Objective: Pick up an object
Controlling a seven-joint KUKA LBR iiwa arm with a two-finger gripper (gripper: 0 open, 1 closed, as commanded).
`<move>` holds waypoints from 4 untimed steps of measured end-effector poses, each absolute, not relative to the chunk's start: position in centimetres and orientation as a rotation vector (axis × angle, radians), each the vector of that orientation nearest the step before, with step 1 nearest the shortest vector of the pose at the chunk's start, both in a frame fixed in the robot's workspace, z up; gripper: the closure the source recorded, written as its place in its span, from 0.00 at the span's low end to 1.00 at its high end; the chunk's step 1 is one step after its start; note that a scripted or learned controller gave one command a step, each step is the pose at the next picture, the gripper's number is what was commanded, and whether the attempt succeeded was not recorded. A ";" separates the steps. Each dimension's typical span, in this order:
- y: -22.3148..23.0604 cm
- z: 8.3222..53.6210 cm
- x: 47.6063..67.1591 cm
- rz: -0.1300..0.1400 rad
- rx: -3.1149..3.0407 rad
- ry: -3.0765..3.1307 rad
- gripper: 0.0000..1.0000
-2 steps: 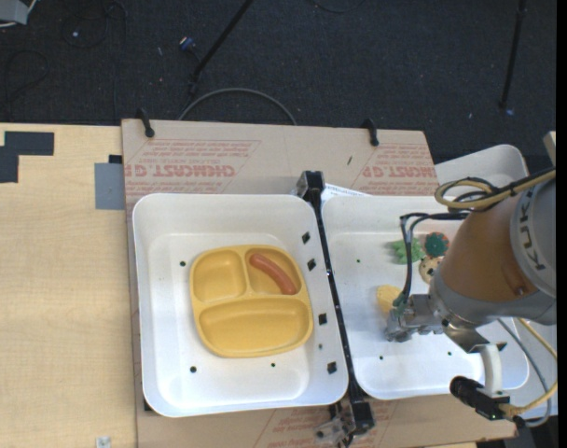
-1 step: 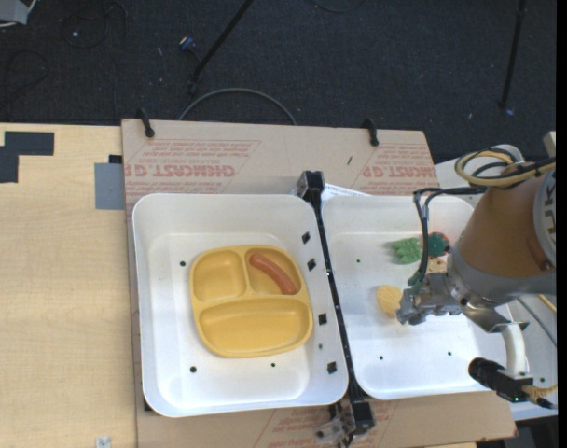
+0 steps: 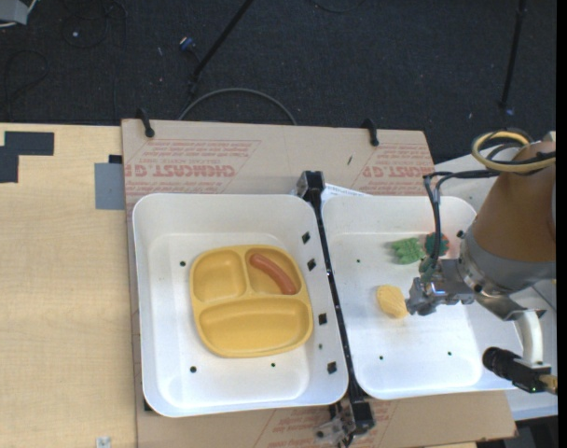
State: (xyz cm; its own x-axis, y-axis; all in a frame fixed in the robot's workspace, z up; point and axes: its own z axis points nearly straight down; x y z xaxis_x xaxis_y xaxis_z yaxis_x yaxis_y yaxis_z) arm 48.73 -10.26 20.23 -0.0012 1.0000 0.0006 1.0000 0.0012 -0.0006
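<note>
Hand (image 3: 423, 299) low in right bin (image 3: 395, 381), grip state unclear, just beside yellow object (image 3: 391, 301); green object (image 3: 408, 248) near back wall. Front floor open. Left bin (image 3: 162, 250) holds yellow tray (image 3: 251, 325).

1. Left white bin (image 3: 162, 362) holds a yellow divided tray (image 3: 251, 329).
2. Sausage (image 3: 275, 272) lies in the tray's upper right compartment.
3. Printed cardboard sheet (image 3: 228, 161) sits under both bins.
4. Wooden bench top (image 3: 55, 297) at left; dark floor with cables behind.
</note>
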 end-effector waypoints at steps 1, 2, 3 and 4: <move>-10.3 23.0 48.8 0.000 -2.220 -2.223 1.00; -5.5 22.9 49.5 0.001 -2.214 -2.224 1.00; -1.1 23.0 48.8 0.002 -2.213 -2.223 1.00; 4.3 23.9 48.8 0.002 -2.212 -2.225 1.00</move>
